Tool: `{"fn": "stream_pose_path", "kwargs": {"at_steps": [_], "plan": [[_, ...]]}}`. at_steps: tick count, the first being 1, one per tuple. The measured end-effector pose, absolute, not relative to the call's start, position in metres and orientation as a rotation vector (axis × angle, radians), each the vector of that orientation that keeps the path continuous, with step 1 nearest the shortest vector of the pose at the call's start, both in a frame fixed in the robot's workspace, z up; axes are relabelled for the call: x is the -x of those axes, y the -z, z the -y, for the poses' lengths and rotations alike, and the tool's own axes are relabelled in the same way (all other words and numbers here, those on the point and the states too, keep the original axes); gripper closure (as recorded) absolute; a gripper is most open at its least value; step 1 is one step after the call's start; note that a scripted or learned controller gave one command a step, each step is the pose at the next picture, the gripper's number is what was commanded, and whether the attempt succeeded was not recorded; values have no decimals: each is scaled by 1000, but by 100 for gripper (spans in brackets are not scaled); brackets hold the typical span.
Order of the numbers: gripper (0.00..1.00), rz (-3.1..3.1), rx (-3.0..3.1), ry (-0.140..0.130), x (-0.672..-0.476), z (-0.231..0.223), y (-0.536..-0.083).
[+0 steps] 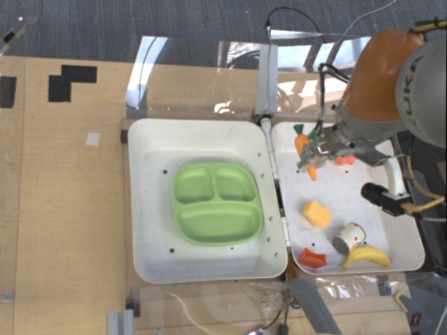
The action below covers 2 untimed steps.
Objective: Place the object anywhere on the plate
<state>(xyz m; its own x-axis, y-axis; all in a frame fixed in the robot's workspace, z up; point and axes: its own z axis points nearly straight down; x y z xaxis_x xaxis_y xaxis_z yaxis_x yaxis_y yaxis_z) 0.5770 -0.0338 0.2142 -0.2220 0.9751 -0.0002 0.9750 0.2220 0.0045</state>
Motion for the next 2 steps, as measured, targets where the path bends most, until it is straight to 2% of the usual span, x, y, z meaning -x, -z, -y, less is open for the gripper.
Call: {"fn": "stream_pose_path", "kwargs": {"at_steps": [1, 2], "plan": [[100, -2564, -1811, -4, -552, -44, -228], [0, -2563, -1812, -4, -552, -44, -228]]}}
